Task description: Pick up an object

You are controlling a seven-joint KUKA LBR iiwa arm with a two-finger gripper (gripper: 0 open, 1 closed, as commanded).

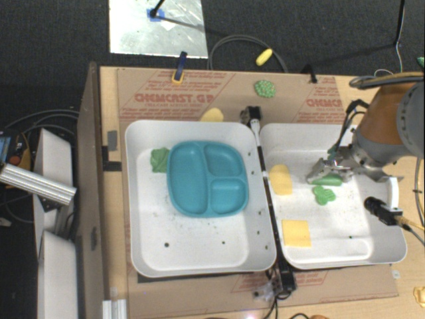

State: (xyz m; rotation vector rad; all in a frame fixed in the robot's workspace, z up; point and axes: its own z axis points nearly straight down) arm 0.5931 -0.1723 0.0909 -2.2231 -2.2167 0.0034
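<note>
Left bin (143, 198): a blue divided plate (207, 178) with a green piece (159, 159) touching its left rim. Right bin (385, 248): a yellow cylinder (281, 179) near the left wall, a yellow square (296, 232) below it, a green toy (323, 194) near centre. The end effector (325, 173) hangs just above the green toy; its state cannot be told. Step in hand, by judgement: approach. Next: descend and close on the green toy.

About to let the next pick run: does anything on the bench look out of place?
Yes. Three small items lie outside the bins on the cardboard behind them: a green piece, a yellow one at the left bin's back rim, and another yellow piece by the cables. A green scrap is wedged beside the blue plate.
</note>
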